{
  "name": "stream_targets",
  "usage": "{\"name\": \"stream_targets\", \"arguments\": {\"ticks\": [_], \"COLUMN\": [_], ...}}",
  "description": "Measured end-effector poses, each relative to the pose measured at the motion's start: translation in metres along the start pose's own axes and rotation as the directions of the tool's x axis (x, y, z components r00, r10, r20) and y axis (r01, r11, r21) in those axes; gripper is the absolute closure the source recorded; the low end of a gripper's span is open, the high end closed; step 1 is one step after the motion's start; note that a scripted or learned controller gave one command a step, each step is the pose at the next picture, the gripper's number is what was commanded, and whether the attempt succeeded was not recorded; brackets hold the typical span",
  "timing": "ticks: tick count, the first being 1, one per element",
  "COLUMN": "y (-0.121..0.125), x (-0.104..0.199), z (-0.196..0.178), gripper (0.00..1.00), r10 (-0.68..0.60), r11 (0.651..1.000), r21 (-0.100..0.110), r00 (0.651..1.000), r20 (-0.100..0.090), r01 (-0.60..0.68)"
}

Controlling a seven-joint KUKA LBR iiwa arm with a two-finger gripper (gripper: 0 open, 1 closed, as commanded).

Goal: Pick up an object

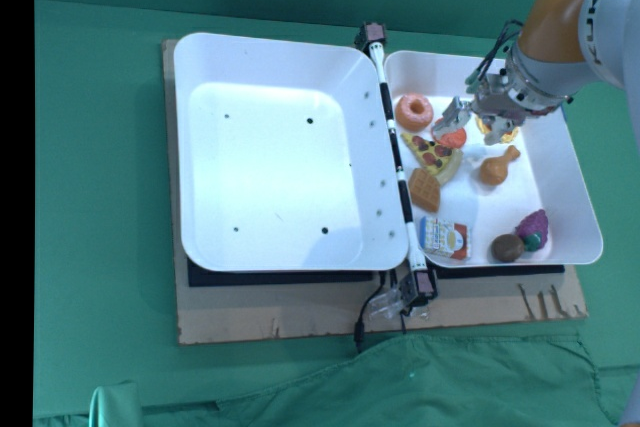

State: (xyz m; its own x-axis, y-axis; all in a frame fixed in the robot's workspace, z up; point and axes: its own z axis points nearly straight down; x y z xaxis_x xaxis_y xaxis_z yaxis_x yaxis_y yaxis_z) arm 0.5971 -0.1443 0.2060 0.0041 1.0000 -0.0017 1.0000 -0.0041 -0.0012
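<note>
The right bin [570, 177] holds several toy foods. A pink-iced donut [413, 111] lies at its far left, with a pizza slice [432, 156] and a waffle [424, 190] in front of it. A small red piece [452, 138] sits beside the pizza. A brown drumstick [497, 167] lies mid-bin. A juice carton [445, 238], a brown round piece [506, 247] and a purple piece [533, 228] line the near side. My gripper [473, 120] hangs low over the far middle of this bin, open, between donut and drumstick, with bare bin floor showing between its fingers.
The left bin [200, 65] is wide and shallow. A black-and-white divider bar [392, 150] runs between the bins. Both rest on a cardboard sheet [270, 320] on green cloth. The arm comes in from the upper right.
</note>
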Motion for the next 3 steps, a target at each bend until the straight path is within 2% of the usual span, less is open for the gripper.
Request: {"name": "stream_targets", "arguments": {"ticks": [1,2,3], "y": [0.003,0.005,0.006], "x": [-0.002,-0.004,-0.012], "z": [0.022,0.007,-0.058], "gripper": [0.0,1.0,1.0], "r10": [-0.001,0.003,0.0], "r11": [1.0,1.0,1.0], "r21": [-0.01,-0.022,-0.012], "r00": [1.0,1.0,1.0], "r20": [0.001,0.006,0.003], "r01": [0.001,-0.003,0.0]}}
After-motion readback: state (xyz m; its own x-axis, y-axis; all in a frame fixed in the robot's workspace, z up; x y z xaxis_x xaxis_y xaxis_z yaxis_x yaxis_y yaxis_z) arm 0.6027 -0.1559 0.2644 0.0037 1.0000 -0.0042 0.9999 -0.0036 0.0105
